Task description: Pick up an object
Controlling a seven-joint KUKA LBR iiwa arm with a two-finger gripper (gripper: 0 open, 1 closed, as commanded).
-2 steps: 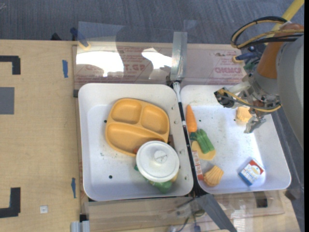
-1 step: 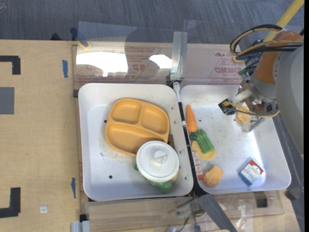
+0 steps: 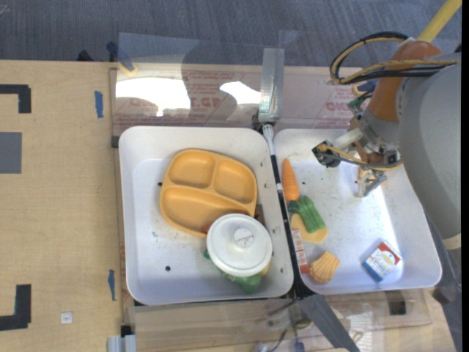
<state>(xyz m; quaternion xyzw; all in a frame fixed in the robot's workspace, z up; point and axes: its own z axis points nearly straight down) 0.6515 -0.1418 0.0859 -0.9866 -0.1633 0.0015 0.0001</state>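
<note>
Worktop (image 3: 58, 196): tan board surface carrying two shallow white bins side by side, with black marks to the left of the bins.
Arm (image 3: 440, 123): grey, with an orange band above the wrist, reaching in from the right over the right bin's far half.
Left bin (image 3: 135, 218): white, just left of the right bin, the two meeting at a dark divider.
Right bin (image 3: 410, 218): white, the landmark for the small items below.
Divided plate (image 3: 201, 182): orange-yellow with three compartments, lying in the left bin's middle.
Lidded cup (image 3: 239, 244): white round lid over a green body, overlapping the plate's near edge.
Jaws (image 3: 359, 169): hanging above the right bin's far part; nothing shows between them, and I cannot tell whether they are spread or closed.
Carrot (image 3: 290, 180): orange, by the right bin's left wall.
Green piece (image 3: 308, 213): just nearer than the carrot, lying on a yellow piece (image 3: 316, 233).
Carton (image 3: 381, 260): small, blue, white and red, in the right bin's near right corner.
Ridged yellow item (image 3: 324, 267): near the right bin's front left, well apart from the jaws.
</note>
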